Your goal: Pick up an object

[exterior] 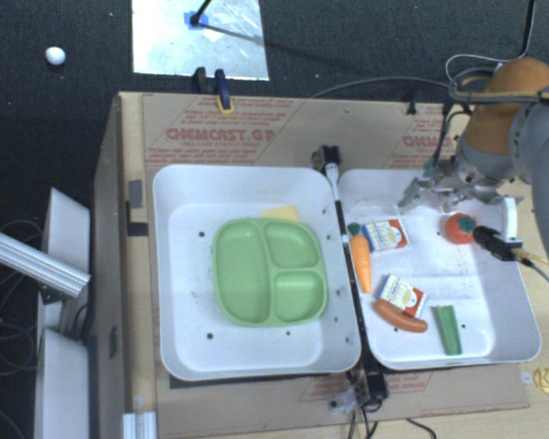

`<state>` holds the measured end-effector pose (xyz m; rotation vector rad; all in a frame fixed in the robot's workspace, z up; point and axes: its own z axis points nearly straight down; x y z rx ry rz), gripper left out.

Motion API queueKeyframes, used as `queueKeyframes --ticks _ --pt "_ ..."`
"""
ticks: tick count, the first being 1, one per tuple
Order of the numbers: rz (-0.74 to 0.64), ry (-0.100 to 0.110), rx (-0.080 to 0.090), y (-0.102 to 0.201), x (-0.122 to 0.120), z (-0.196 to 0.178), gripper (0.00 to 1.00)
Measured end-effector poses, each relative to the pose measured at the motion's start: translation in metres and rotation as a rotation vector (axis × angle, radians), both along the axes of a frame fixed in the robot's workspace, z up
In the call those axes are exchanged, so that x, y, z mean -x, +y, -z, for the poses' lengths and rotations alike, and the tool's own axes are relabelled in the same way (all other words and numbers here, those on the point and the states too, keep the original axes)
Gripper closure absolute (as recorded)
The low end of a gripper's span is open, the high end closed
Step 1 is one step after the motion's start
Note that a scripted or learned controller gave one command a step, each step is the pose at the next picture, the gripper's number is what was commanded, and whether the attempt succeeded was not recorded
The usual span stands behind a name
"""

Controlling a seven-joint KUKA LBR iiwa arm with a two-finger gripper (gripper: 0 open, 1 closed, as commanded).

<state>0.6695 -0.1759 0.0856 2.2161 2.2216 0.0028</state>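
Observation:
The right bin (522, 323) holds several small items. An orange carrot (360, 262) lies along its left wall. A small carton (385, 235) sits beside the carrot, and a second carton (401, 294) lies nearer the front. A red sausage (402, 317) and a green block (448, 328) rest at the front. A red tomato (458, 228) sits toward the right. My gripper (427, 190) hangs over the back of this bin, up and left of the tomato, with nothing seen in it.
The left bin (188, 245) carries a green divided plate (269, 271), with a yellow piece (282, 213) peeking out behind it. A black divider (340, 236) runs between the bins. The grey arm (517, 117) and its cables occupy the upper right.

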Motion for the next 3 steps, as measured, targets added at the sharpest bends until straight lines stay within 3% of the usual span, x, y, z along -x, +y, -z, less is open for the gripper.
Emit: queueKeyframes --ticks 2,3 --pt "-0.001 0.001 0.0 0.009 0.0 0.001 0.0" --pt "-0.002 0.002 -0.001 0.03 0.0 0.001 0.0"
